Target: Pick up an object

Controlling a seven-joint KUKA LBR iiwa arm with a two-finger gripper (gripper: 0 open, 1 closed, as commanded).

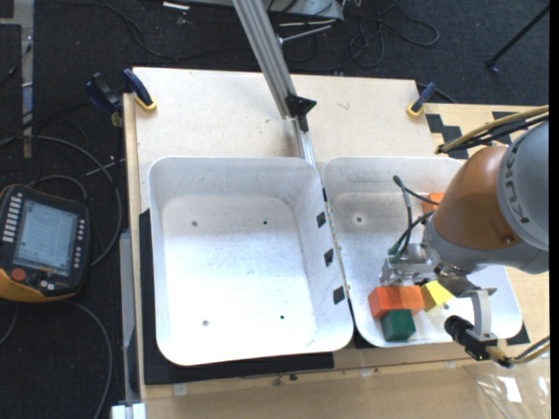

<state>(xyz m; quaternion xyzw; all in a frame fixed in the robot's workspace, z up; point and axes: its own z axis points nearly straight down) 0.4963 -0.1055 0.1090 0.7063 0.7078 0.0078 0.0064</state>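
In the right bin [367, 190], near its front edge, lie an orange block [391, 302], a green block [399, 326] just in front of it, and a yellow block [435, 297] to the orange block's right. My gripper [404, 273] hangs low over this cluster, directly behind and above the orange block. The grey and orange wrist hides most of the bin's right side. A small orange piece [431, 201] peeks out behind the wrist, partly hidden.
The left bin [175, 190] stands beside the right one, and a divider with black clips [330, 256] runs between them. A metal rail [266, 51] slants over the bench's back. A teach pendant [42, 243] lies on the floor at left.
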